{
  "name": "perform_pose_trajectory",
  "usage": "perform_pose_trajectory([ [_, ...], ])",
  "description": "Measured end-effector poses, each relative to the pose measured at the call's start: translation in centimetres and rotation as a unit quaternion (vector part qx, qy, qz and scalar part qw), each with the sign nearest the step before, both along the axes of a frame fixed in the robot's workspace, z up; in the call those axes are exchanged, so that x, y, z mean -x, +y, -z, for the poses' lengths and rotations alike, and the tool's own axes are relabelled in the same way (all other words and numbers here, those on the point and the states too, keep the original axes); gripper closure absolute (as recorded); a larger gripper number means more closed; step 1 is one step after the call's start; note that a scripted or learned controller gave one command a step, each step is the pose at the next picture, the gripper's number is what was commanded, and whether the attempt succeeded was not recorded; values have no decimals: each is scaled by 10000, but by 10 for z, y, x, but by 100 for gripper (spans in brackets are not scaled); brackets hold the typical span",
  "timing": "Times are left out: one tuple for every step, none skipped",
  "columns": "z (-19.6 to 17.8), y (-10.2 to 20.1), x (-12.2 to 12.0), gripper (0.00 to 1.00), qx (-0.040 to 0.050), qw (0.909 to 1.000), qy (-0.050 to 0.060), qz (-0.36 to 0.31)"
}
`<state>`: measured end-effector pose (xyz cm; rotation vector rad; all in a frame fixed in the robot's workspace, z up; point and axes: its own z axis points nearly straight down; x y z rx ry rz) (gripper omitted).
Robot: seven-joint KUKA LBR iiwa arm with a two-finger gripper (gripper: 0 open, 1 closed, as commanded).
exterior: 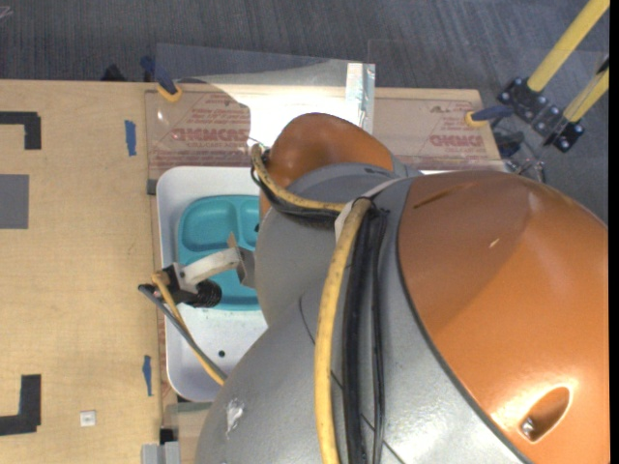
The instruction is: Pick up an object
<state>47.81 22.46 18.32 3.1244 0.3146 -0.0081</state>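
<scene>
Dish (215,222), teal and shallow with rounded corners and a raised rim, is lying in the white bin (170,187), toward its far end and partly under the arm. The grey arm (319,356) with its orange band is reaching over the bin, covering most of it. I cannot tell whether the gripper is apart or together. The tan table (68,259) is bearing the bin, and grey floor (290,8) is stretching beyond.

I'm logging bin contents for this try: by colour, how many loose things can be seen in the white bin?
Teal thing: 1
Total: 1 visible in the white bin; the arm covers the rest.
</scene>
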Motion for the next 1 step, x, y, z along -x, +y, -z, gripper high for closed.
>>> perform_pose_trajectory([
  [-90, 1, -19, 100, -21, 9733, -24, -2294],
])
